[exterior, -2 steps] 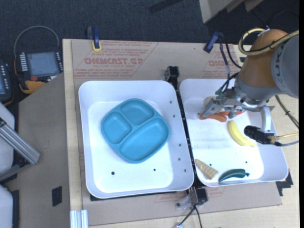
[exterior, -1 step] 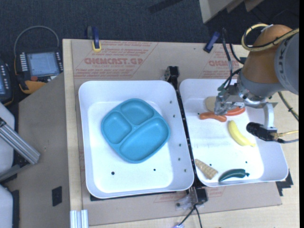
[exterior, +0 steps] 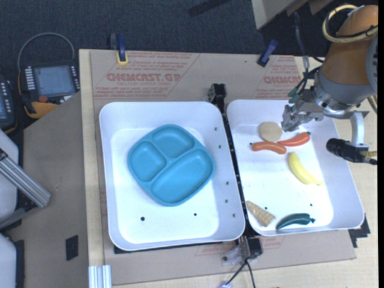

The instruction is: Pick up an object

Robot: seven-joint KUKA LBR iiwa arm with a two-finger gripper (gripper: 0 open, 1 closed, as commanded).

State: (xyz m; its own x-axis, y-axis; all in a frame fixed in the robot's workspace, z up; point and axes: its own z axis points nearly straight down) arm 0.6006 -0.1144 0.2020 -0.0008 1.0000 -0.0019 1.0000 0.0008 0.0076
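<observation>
Bench: a tan cardboard-covered bench top with faded red lettering, bearing two shallow white plastic bins side by side
Arm: the grey arm with its orange band comes in from the upper right and bends down over the far edge of the right bin
Left bin: the shallow white bin on the left holds a blue plastic plate with three compartments, lying flat a little above the bin's middle
Right bin: the shallow white bin on the right holds all the small toy food pieces
Gripper: the grey two-finger gripper hangs low at the upper part of the right bin, just beside the bun and above the sausage; from here I cannot tell whether anything sits between its tips
Banana: a yellow toy banana lies at a slant near the bin's middle, below the sausage
Sausage: a long orange-red toy sausage stretches across the upper part, touching the bun's lower edge
Pepper: a dark green toy pepper rests by the near wall
Cone: a beige ridged cone-shaped piece lies at the near left corner, just beside the pepper
Bun: a small round tan toy bun sits close to the left of the gripper
</observation>
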